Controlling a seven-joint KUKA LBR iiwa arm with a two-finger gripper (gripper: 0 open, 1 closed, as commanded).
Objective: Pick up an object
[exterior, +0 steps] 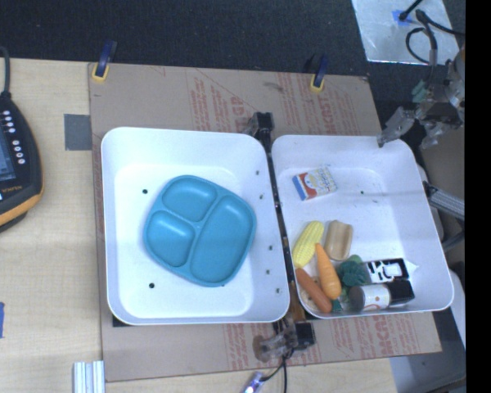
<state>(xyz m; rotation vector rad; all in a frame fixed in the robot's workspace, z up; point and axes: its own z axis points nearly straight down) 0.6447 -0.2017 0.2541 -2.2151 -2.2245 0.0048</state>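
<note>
On the bench, the right bin (409,178) holds toys well below the claw (409,119), grip unclear.

- The gripper (411,124) at the frame's right edge is grey metal with thin, dark-tipped fingers (390,129).
- Black cables (422,33) loop above it, near a pale wrist part.
</note>
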